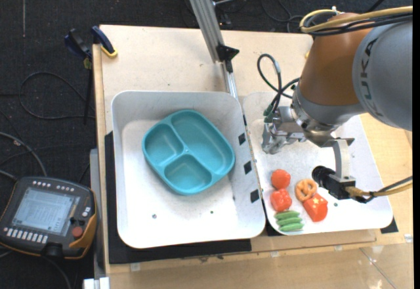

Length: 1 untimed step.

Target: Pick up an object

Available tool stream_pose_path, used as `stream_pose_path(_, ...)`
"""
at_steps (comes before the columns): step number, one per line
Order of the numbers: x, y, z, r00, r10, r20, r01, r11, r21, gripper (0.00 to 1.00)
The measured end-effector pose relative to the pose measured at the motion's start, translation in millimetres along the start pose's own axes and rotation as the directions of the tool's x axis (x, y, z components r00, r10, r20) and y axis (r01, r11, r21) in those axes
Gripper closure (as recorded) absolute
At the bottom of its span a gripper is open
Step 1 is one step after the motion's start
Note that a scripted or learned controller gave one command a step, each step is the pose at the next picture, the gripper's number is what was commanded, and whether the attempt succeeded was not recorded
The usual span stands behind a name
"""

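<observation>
small round red plastic tomato (280,179) lying in the right shallow white bin (367,215), beside a brown pretzel toy (305,188), silver gripper (274,142) just above it, holding nothing, finger gap can't tell

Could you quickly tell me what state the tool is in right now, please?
Tool: over the right bin, above the toy food; open or closed cannot be told.

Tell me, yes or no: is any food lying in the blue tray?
No. The blue tray sits alone in the left bin; the food pieces lie in the right bin.
</observation>
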<state>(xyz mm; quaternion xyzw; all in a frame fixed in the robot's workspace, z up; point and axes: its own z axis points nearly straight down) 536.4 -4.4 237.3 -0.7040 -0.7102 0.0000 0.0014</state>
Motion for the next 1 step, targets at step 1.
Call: stream_pose_path(1, 55.3, -10.3, 9.0, 1.000, 0.000, 0.001, 0.000, 1.000, 0.000, 1.00)
